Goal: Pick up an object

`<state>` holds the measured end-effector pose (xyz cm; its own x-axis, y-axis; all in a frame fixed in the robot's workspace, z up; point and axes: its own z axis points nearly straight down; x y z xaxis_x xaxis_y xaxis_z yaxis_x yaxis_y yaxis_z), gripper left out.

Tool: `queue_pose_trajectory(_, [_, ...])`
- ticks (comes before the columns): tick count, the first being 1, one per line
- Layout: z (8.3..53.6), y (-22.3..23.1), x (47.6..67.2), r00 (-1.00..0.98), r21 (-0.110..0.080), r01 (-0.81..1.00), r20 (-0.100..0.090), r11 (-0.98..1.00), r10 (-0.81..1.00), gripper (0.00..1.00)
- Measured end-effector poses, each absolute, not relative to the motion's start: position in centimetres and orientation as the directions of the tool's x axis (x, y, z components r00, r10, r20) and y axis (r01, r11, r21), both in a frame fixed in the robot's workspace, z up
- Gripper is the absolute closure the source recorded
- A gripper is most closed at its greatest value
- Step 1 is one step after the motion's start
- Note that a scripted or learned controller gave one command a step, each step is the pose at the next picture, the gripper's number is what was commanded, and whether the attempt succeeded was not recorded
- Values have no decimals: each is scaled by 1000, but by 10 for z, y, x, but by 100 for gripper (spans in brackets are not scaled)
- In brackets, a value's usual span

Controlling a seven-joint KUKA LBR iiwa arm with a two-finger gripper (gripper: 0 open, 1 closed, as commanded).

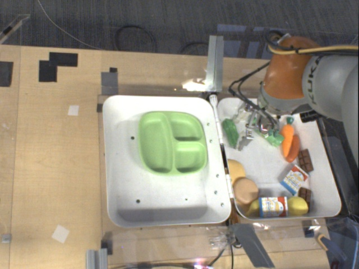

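Your tool (251, 129) hung low in the right bin (331, 198), and you could not tell how wide its fingers stood or whether they gripped anything. A green object (230, 131) lay just beside it, toward the left bin (120, 206). On the tool's other side lay a carrot (289, 142), with a brown bar (305, 160) just beyond. Nearer the camera sat a round tan block (245, 190) and a bottle (273, 207). A green divided plate (171, 142) rested in the left bin, well apart from the tool.

Arm (314, 77) reaches in from the right, claw (248, 132) pointing down.
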<state>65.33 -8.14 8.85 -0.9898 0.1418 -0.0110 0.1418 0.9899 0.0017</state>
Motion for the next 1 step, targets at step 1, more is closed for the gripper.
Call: queue_pose_trajectory(1, [89, -85, 664, -997, 0, 81, -5, 997, 81, 0])
